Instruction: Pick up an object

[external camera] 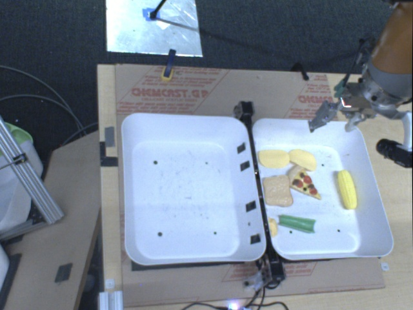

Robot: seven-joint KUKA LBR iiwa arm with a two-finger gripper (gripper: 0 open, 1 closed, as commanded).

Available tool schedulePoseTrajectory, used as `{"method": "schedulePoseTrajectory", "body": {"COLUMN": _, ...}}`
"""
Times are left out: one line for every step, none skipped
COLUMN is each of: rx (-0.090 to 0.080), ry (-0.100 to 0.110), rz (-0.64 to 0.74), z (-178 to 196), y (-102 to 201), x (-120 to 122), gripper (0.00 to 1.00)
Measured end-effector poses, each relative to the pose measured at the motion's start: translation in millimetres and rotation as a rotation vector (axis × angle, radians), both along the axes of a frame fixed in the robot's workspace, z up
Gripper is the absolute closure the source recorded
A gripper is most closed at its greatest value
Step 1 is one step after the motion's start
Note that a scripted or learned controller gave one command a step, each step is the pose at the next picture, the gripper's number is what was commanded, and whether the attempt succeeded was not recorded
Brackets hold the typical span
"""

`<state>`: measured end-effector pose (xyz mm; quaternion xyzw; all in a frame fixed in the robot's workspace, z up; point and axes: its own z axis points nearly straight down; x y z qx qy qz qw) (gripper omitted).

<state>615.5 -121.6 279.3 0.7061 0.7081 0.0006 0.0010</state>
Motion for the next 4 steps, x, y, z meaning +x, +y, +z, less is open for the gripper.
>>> {"method": "schedulePoseTrajectory", "body": {"rx": 0.000, "ry": 0.005, "rz": -0.004, "z": -145.9, "y": -55.2, "x": 30.6, "gripper": 0.00}}
{"method": "schedulePoseTrajectory", "body": {"rx": 0.021, "ry": -0.009, "rz": 0.001, "z": -191.7, "y": -75.9, "x": -66.4, "gripper": 0.00}}
{"method": "schedulePoseTrajectory", "body": {"rx": 0.000, "ry": -0.008, "rz": 0.006, "z": -191.1, "y": -77.2, "x": -4.8, "gripper": 0.00}}
{"method": "schedulePoseTrajectory", "body": {"rx": 0.001, "ry": 0.000, "rz": 0.003, "z": -186.8, "y": -22.3, "x": -41.1, "gripper": 0.00}}
